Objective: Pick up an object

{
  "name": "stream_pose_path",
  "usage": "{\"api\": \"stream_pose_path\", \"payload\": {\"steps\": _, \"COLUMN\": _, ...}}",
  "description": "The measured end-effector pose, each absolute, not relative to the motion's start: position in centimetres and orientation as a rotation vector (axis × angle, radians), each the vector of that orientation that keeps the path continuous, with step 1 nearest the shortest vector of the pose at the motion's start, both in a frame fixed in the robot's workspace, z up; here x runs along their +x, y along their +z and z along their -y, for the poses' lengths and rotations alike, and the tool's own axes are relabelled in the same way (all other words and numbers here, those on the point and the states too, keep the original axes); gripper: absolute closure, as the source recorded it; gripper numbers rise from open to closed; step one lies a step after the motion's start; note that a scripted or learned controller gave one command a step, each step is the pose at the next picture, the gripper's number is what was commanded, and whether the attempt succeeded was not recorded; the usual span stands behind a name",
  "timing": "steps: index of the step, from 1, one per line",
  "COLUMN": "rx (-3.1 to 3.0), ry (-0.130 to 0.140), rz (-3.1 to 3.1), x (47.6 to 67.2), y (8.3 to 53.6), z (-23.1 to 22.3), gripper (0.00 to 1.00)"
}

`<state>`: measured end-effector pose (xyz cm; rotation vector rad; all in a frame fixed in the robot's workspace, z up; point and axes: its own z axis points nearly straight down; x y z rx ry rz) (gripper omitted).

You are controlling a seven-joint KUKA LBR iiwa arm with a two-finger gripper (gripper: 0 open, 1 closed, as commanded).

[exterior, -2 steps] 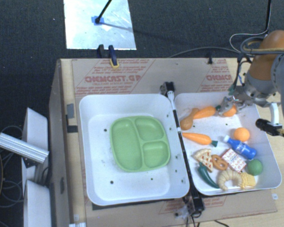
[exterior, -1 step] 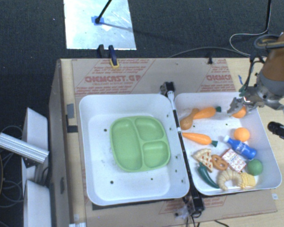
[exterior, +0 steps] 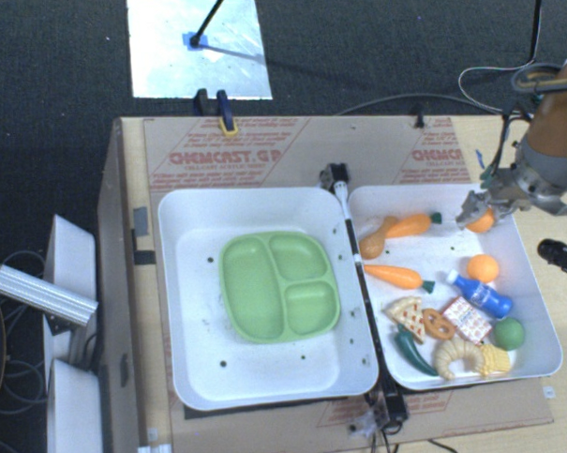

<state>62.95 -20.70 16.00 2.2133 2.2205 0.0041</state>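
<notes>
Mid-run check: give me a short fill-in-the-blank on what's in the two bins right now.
1. The divided plate lying in the left bin is ____ in colour.
2. That plate has ____ compartments.
3. The toy bottle in the right bin is mainly ____.
4. The tool is at the ____ edge of the right bin, by a small orange piece.

Missing words: green; three; blue; far
</notes>
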Motion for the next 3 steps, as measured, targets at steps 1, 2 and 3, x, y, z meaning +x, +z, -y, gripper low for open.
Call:
{"api": "stream_pose_path", "payload": {"steps": 1, "rx": 2.210, "ry": 0.007, "rz": -2.220, "x": 63.0, "y": 17.1, "z": 20.7, "gripper": 1.00}}
{"api": "stream_pose_path", "payload": {"steps": 2, "rx": 2.216, "ry": 0.004, "rz": -2.225, "x": 64.1, "y": 18.0, "z": 13.3, "gripper": 1.00}}
{"api": "stream_pose_path", "payload": {"steps": 3, "rx": 2.215, "ry": 0.005, "rz": -2.226, "x": 62.7, "y": 20.3, "z": 6.0, "gripper": 1.00}}
